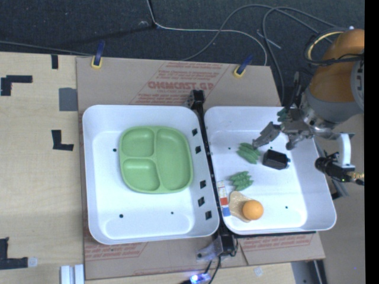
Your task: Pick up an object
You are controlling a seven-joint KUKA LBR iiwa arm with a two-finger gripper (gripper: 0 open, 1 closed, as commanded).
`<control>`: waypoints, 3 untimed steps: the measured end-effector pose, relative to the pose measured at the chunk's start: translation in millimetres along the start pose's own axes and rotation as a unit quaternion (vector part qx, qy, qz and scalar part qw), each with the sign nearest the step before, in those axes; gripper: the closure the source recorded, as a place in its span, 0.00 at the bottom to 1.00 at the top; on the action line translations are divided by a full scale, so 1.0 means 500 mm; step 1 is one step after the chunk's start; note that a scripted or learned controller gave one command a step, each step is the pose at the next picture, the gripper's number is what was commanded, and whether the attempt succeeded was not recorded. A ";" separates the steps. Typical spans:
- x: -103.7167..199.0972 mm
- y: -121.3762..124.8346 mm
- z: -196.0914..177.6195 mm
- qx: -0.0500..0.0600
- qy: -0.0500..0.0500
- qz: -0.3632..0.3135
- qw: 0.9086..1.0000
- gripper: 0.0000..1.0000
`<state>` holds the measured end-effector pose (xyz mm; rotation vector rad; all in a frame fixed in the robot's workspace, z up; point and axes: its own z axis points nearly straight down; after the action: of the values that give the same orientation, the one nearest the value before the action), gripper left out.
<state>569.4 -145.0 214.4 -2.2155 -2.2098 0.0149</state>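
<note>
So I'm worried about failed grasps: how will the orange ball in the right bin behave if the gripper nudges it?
The orange ball looks round and smooth, so it will probably roll when nudged. It rests against a tan piece, which may block it on that side. Two fingers could slip off its curved surface.

You've got a green divided plate [156, 160] in the left bin [98, 176], cardboard sheet [177, 81] underneath, cables [195, 25] behind.

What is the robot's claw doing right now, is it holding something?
Gripper: open, holding nothing, above the right bin between a green piece and a small black object.
</note>
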 end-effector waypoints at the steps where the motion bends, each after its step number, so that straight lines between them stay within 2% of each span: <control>1: 0.001 0.005 -0.016 -0.007 -0.001 -0.002 1.000 0.00; 2: 0.006 -0.003 0.110 -0.004 -0.001 -0.002 1.000 0.00; 3: 0.002 -0.013 0.201 -0.005 -0.001 -0.002 1.000 0.00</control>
<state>561.1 -143.8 114.2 -2.2173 -2.2189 0.0067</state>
